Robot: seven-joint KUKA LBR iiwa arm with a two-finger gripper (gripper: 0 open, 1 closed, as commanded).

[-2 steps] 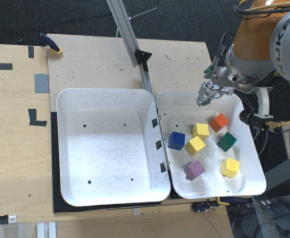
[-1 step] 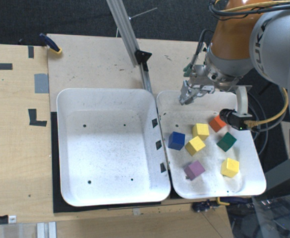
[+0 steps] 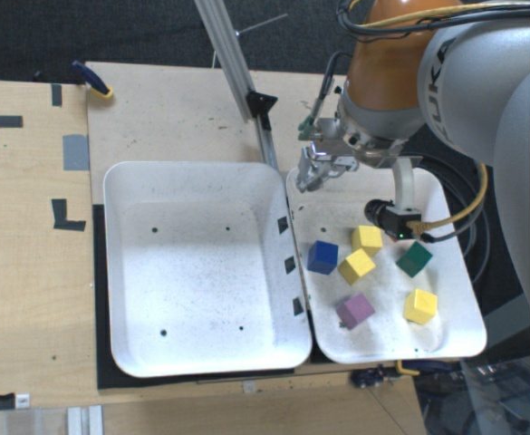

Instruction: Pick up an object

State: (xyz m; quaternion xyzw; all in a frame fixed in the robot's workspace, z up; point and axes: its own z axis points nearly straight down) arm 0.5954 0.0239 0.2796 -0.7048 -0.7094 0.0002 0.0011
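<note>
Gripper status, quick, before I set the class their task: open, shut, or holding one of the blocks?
Gripper: cannot be told from the camera view; no block between it, hovering over the right bin's upper-left corner.

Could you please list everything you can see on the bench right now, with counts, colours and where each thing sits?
Shallow white plastic bins: 2, white, side by side mid-bench; left bin, right bin.
Small yellow cubes: 3, yellow, right bin; two touching near its middle, one toward the near right.
Small blue cube: 1, blue, right bin, by its left wall.
Small green cube: 1, dark green, right bin, right of the yellow pair.
Small purple cube: 1, purple, right bin, near side.
Blue-and-yellow clamp: 1, bench's far left corner.
Slanted metal rail: 1, grey, behind the bins.
Arm: 1, grey with orange band, from the right.
Pincer: 1, metallic, over the right bin's far left corner.
</note>
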